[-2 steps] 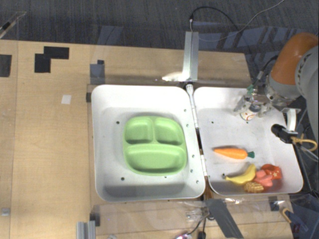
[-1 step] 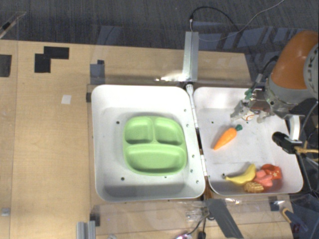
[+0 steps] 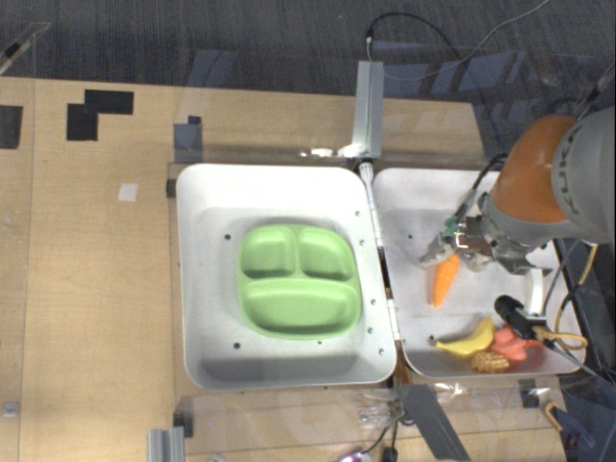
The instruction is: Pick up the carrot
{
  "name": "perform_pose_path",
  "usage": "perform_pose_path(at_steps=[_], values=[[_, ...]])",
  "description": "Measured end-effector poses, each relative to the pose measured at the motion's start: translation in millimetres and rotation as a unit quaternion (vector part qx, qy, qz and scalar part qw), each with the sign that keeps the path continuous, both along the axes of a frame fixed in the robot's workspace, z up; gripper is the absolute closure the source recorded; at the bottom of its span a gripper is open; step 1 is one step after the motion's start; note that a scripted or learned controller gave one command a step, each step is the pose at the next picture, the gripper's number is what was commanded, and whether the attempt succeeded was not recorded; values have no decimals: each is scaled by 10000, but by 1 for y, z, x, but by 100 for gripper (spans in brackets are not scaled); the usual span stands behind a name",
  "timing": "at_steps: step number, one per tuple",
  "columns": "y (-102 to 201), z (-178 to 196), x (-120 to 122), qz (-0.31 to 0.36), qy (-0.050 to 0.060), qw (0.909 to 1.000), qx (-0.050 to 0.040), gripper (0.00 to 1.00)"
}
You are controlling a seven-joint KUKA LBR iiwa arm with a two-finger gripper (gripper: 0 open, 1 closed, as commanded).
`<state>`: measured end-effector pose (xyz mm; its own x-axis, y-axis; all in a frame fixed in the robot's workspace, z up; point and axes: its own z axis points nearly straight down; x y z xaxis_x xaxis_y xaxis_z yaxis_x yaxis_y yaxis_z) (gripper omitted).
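The orange carrot (image 3: pixel 444 282) lies in the right bin (image 3: pixel 409 210), near its middle, with its thick end pointing up toward the wrist. My gripper (image 3: pixel 453 256) hangs right over that thick end. Its fingers (image 3: pixel 430 255) are spread open, one on each side of the carrot's top. The carrot rests on the bin floor and is not lifted. The orange band and grey arm reach in from the right and hide the bin's right side.
A yellow banana (image 3: pixel 469 339), a red-pink toy (image 3: pixel 518 347) and a brown piece (image 3: pixel 491 361) lie in the right bin's front corner, just below the carrot. A green divided plate (image 3: pixel 296 279) sits in the left bin (image 3: pixel 207 258). A metal post (image 3: pixel 370 104) stands behind the bins.
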<state>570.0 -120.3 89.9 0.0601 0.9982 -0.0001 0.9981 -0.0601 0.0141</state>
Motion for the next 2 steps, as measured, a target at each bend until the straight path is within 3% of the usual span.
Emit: perform_pose_path(at_steps=[1,2], values=[[2,12,3,6,-34,10000,10,100],[66,113,78,899,32,9959,-3,100]])
